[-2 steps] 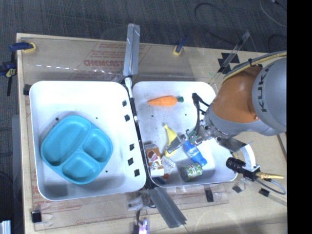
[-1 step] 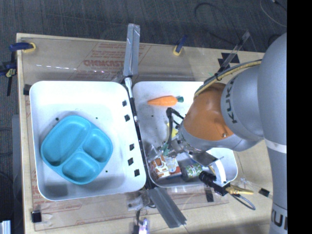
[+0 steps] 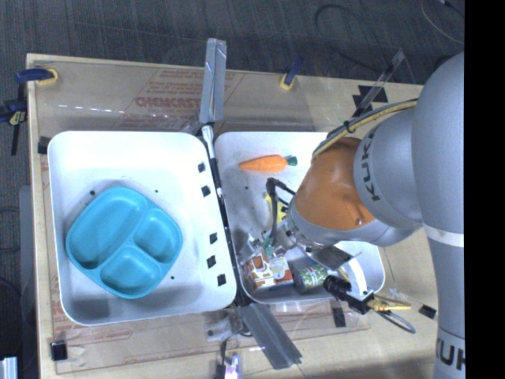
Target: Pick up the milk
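Note:
The milk point(image 3: 263, 270) looks like a small white and orange carton lying near the front edge of the right bin point(image 3: 237, 150). My gripper point(image 3: 271, 248) reaches down from under the orange wrist band and stands just above the carton, at its back edge. The arm's body hides most of the gripper. I cannot tell whether it touches the carton.
An orange carrot point(image 3: 263, 163) lies at the back of the right bin. A small green can point(image 3: 311, 276) lies right of the milk. A blue divided plate point(image 3: 123, 242) sits in the left bin point(image 3: 118, 148). The arm covers the right bin's right half.

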Robot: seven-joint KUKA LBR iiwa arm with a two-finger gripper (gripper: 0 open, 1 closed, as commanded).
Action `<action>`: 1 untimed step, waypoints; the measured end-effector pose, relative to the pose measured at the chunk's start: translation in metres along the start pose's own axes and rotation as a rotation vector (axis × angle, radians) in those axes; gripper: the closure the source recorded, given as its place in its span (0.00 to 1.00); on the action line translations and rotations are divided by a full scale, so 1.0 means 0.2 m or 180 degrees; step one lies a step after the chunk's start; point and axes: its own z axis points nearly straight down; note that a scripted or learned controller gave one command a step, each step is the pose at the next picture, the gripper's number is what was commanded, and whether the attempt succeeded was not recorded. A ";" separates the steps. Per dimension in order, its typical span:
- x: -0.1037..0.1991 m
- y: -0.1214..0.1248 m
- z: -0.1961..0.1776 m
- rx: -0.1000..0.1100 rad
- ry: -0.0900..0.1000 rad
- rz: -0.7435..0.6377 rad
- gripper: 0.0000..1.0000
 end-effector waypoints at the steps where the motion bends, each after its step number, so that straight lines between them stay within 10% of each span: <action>1: 0.03 0.01 -0.02 0.0018 0.0037 -0.0041 1.00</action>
